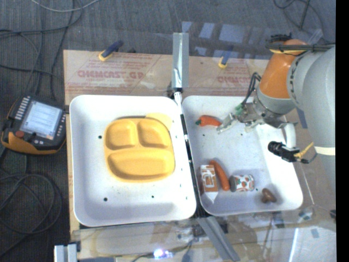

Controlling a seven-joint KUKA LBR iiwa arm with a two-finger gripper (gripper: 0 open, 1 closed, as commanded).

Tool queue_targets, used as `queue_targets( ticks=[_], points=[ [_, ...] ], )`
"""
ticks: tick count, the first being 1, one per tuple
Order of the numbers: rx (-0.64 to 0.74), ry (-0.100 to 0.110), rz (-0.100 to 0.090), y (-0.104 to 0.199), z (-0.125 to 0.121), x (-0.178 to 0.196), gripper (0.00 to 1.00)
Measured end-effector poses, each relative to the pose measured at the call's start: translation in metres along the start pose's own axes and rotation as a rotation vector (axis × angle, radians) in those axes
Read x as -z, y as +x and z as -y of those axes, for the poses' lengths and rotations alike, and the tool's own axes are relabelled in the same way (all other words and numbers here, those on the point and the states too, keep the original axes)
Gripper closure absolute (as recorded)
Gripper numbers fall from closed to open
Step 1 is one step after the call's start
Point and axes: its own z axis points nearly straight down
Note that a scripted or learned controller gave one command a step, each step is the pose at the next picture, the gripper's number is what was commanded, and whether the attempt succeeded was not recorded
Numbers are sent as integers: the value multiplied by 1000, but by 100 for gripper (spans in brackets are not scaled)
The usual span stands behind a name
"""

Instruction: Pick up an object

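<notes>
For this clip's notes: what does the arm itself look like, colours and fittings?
The arm is a thick, rounded, light-grey body with a glossy orange band above the wrist. Below the band sits a darker grey wrist section with thin dark cables running along it. The tool is small, pale and metallic, with a green spot near its base.

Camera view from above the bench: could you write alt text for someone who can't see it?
A grey and orange robot arm reaches from the right, its gripper over the right bin near a small carrot. Four more small objects lie along that bin's front edge. The left bin holds a yellow divided tray.
</notes>
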Motion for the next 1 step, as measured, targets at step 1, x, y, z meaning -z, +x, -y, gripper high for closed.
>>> queue_targets(
  ticks=[1],
  points=[
    [108, 1, -9, 9, 122, -9, 0]
  ],
)
